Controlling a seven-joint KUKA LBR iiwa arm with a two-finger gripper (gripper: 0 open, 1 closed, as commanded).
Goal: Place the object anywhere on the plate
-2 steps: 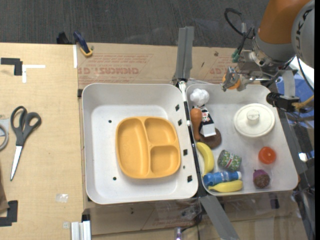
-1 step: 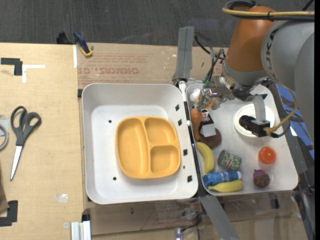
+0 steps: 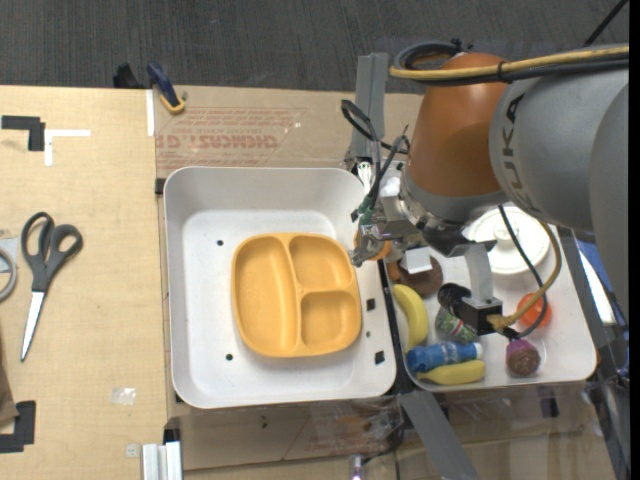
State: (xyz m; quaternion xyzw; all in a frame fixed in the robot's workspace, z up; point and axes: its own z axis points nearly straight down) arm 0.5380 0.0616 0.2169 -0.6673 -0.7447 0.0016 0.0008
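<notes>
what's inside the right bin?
In the right bin: two bananas, a blue bottle, a purple fruit, an orange item. The arm covers the bin's upper half.

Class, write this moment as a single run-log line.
arm: over right bin | gripper: near bins' shared edge | plate: left bin, nothing on it | bananas: right bin

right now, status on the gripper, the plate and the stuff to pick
Gripper low over the divider between bins, nothing seen in it. Yellow divided plate bare in left bin. Bananas, bottle in right bin.
</notes>
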